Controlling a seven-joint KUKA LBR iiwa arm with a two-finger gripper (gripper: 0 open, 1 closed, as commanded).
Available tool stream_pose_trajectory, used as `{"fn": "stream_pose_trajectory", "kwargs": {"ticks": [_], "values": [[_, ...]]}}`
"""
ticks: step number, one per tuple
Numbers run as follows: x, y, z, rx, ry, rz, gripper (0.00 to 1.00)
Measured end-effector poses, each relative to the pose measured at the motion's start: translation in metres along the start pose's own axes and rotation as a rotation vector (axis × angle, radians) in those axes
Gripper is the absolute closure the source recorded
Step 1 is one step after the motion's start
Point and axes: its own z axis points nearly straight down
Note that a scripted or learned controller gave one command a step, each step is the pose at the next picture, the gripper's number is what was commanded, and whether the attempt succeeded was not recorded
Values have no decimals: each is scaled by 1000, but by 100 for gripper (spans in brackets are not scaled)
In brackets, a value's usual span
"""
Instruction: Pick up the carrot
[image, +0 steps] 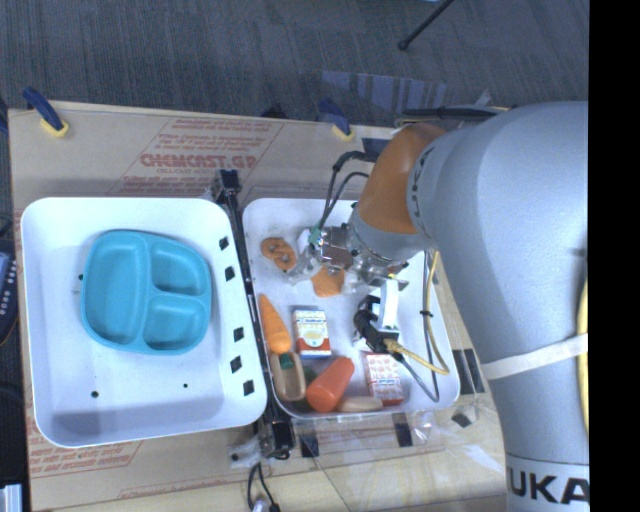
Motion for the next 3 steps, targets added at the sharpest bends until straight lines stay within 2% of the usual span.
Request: {"fn": "stream_pose_trajectory", "kwargs": {"ticks": [1, 2, 3], "values": [[0, 0, -10, 2, 0, -5, 100], [0, 0, -10, 2, -1, -6, 0], [1, 0, -19, 4, 1, -9, 100]]}}
